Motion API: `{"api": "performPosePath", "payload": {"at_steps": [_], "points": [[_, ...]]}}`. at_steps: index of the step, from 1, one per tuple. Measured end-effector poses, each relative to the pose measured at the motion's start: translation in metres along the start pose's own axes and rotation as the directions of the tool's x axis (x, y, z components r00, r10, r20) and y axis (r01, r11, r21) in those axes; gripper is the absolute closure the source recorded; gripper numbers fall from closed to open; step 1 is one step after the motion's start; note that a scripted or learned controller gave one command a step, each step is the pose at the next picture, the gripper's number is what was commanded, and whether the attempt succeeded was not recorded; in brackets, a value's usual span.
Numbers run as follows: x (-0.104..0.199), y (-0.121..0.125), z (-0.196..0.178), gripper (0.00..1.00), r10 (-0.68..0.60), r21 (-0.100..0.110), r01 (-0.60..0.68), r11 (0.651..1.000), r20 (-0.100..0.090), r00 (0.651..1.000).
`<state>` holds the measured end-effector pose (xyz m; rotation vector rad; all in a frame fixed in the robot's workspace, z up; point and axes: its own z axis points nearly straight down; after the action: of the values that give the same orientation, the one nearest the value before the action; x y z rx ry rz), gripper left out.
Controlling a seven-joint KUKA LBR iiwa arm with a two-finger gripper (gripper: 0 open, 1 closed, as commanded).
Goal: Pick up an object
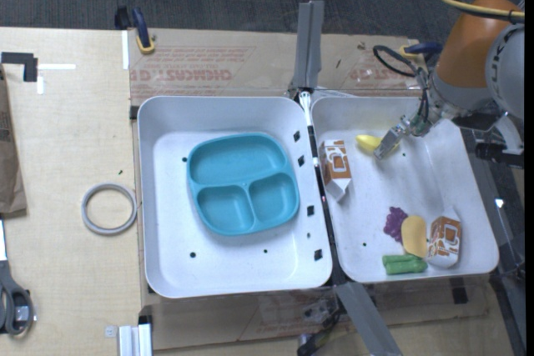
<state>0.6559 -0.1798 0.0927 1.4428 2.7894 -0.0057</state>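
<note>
My gripper (390, 142) hangs over the back of the right bin (467, 171), its tip just right of a small yellow object (367, 143). A white and brown carton (336, 167) lies at the bin's left side. Near the front right lie a purple piece (395, 223), a yellow oval piece (414, 235), a green piece (404, 264) and a second white and brown carton (445, 240). Nothing shows between the gripper's fingers.
The left bin (158, 179) holds a blue three-compartment tray (243, 183). A tape ring (108, 208) lies on the bench to the left, with scissors (14, 304) at the front left corner. A grey divider post (309, 46) stands behind the bins.
</note>
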Motion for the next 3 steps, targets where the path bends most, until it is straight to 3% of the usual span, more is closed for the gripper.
{"api": "performPosePath", "payload": {"at_steps": [1,2,3], "points": [[0.053,0.041,0.000,0.00,0.324,-0.002,-0.324,0.946,-0.002,0.946],[0.056,0.041,0.000,0.00,-0.105,0.005,0.105,0.994,-0.006,0.994],[0.023,0.011,0.000,0.00,0.015,-0.004,-0.015,1.000,0.000,1.000]]}}
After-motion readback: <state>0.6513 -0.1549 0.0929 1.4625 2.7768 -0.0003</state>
